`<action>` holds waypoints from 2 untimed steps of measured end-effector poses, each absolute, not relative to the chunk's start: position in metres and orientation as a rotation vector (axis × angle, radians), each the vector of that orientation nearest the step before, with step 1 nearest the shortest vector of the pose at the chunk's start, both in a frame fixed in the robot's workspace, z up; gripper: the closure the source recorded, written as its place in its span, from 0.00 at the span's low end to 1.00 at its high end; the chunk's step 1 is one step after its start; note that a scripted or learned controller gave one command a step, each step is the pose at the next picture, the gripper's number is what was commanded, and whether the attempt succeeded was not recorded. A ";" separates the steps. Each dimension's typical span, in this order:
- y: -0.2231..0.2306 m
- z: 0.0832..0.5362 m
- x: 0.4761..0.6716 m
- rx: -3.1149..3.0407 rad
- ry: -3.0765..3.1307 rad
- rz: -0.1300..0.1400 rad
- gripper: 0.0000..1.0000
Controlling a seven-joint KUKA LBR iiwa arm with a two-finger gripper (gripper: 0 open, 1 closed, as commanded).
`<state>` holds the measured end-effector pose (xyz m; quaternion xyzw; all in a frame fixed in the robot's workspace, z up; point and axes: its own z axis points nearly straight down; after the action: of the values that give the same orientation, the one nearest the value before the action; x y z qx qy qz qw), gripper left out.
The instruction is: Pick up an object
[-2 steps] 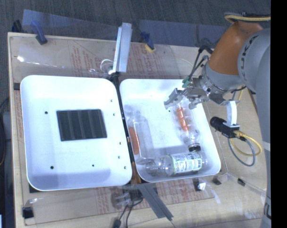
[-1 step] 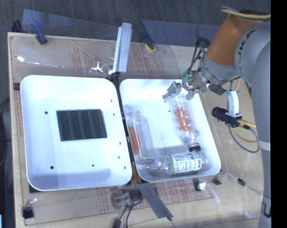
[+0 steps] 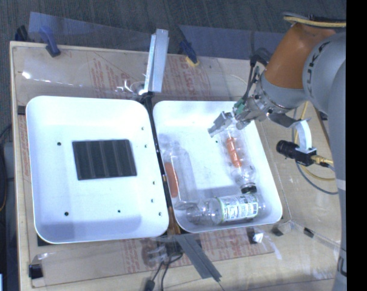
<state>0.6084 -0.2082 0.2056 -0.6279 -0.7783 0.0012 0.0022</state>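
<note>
Arm (image 3: 316, 59) cut off at right edge, base out of frame. Gripper (image 3: 227, 125) too small and blurry to read finger gap. Clear bottles (image 3: 232, 210) blend into right bin (image 3: 198, 117); outlines and count unclear. Label text unreadable.

bright, even overhead light whitens both bins (image 3: 89, 111); slightly soft, grainy focus throughout.

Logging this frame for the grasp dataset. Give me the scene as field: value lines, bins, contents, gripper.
left bin: white, dark ribbed rectangular panel at its middle
right bin: white, holds three clear plastic bottles
bottle near divider: lying along the left wall, orange contents
bottle with orange contents: lying near the right wall
labelled bottle: lying along the front wall
gripper: over the right bin's back right part, above the bottle with orange contents; nothing seen held
</note>
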 end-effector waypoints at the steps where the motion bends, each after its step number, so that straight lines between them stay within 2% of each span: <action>1: -0.208 0.218 0.608 -1.875 -2.521 0.003 0.00; 2: -0.208 0.221 0.618 -1.799 -2.578 0.001 0.00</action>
<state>0.6177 -0.2081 0.2212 -0.5722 -0.8201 0.0003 -0.0010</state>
